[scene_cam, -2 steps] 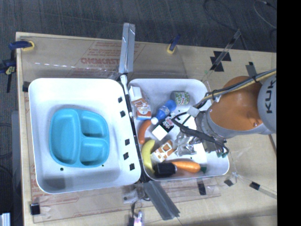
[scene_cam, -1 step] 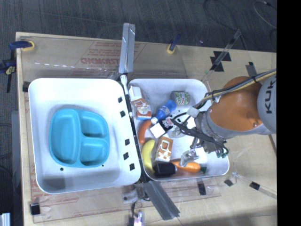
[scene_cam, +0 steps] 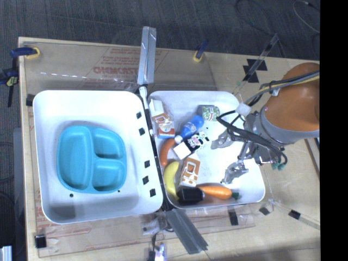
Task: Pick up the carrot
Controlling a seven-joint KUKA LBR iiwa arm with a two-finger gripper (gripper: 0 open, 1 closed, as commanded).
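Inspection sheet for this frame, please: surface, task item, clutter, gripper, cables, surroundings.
Surface: wooden bench with two white bins; left bin holds a blue tray.
Task item: carrot lies flat near the front wall of the right bin, not held.
Clutter: banana, black item, two cartons, blue bottle, sausage-like piece, green can, all in the right bin.
Gripper: gripper over the right bin, above and right of the carrot, nothing between its fingers.
Cables: black cables at the wrist.
Surroundings: dark carpet, clamps on the bench edge.
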